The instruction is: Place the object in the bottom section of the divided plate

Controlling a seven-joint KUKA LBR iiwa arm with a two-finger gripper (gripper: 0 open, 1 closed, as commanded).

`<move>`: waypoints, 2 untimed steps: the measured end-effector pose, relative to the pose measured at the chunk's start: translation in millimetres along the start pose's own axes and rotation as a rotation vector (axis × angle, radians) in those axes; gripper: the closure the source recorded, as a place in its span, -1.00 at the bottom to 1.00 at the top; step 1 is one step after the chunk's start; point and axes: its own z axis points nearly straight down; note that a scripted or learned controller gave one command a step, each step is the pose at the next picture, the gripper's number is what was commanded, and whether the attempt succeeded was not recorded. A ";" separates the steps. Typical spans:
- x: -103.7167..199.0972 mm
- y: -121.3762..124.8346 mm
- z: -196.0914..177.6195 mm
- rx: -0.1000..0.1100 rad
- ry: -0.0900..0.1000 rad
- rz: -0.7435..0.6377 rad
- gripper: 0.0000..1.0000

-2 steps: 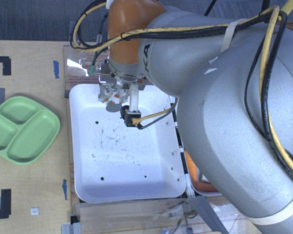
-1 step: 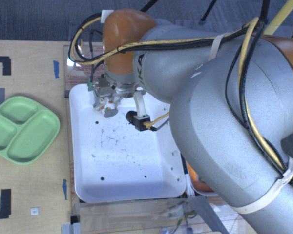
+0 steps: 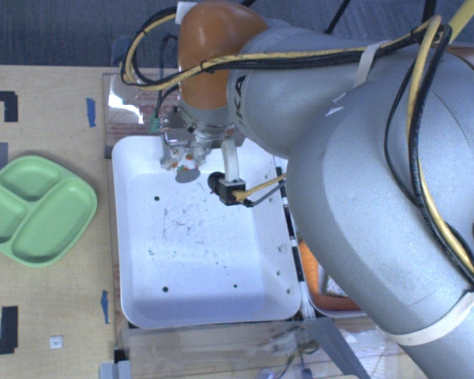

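Your gripper [image 3: 182,158] sits at bin's [image 3: 213,290] far-left corner, finger state unclear; green plate [image 3: 38,210] well left.

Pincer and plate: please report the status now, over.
Pincer low at far end of white bin, small object just under it, grip unconfirmed. Green divided plate left on bench, nothing on it. Path unobstructed.

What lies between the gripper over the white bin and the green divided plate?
Nothing visible but the bin's left wall and bare bench. The gripper hangs over the bin's upper left; the green divided plate sits left, outside the bin.
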 end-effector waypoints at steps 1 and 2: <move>7.6 -10.1 -15.8 0.001 -0.001 0.329 1.00; -17.0 -3.7 51.3 0.005 0.000 0.216 1.00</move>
